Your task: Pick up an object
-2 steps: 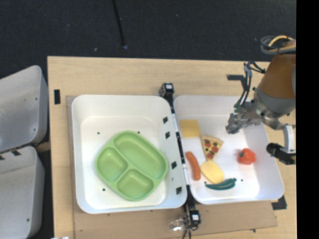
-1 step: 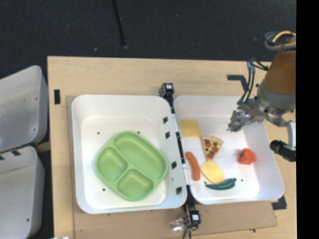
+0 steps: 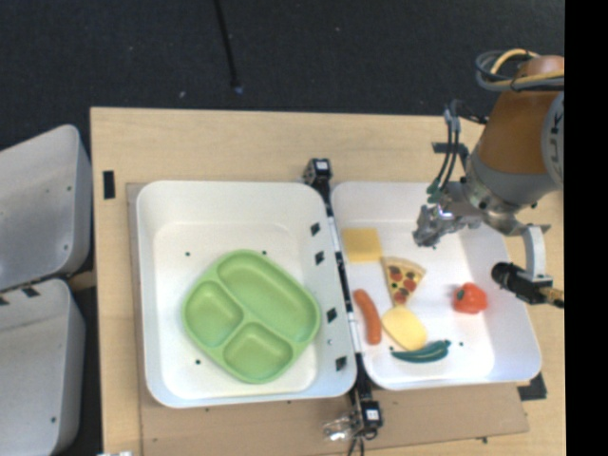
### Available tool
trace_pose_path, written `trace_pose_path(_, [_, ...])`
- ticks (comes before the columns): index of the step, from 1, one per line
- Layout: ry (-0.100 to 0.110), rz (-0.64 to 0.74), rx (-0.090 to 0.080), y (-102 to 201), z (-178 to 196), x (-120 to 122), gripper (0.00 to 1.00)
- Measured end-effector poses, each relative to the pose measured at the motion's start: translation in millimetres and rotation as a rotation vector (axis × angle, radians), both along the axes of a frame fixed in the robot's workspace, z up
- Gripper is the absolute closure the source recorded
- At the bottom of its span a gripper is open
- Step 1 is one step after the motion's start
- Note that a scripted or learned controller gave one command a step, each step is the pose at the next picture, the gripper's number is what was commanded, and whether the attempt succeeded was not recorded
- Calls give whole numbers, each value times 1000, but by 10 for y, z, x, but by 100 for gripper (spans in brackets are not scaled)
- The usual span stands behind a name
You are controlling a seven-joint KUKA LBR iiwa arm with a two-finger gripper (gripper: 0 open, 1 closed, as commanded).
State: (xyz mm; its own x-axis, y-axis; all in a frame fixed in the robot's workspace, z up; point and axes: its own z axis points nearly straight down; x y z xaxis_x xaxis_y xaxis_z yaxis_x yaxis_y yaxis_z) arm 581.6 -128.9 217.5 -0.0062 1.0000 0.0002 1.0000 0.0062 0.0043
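The right bin [image 3: 508, 354] holds several toy foods: a yellow cheese square [image 3: 362, 245], a pizza slice [image 3: 403, 278], an orange sausage [image 3: 369, 315], a pale yellow piece [image 3: 405, 329], a green pepper [image 3: 422, 351] and a red tomato [image 3: 469, 298]. My gripper [image 3: 432, 226] hangs over the bin's upper middle, right of the cheese square and above the pizza slice. Nothing shows between its fingers.
The left bin [image 3: 157, 255] carries a green divided plate [image 3: 250, 315]. A divider with black clips [image 3: 334, 283] runs between the bins. A black fitting [image 3: 521, 283] on the arm sits over the right bin's right edge. Wooden bench [image 3: 237, 145] surrounds the bins.
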Motion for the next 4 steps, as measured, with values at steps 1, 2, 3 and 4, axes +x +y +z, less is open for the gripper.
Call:
trace_pose_path(1, [0,2,1,600,133,7,100])
trace_pose_path(2, [4,1,1,1145,67,-46,100])
trace_pose_path(3, [5,1,1,1652,31,-78,100])
trace_pose_path(4, [3,1,1,2093,174,-16,100])
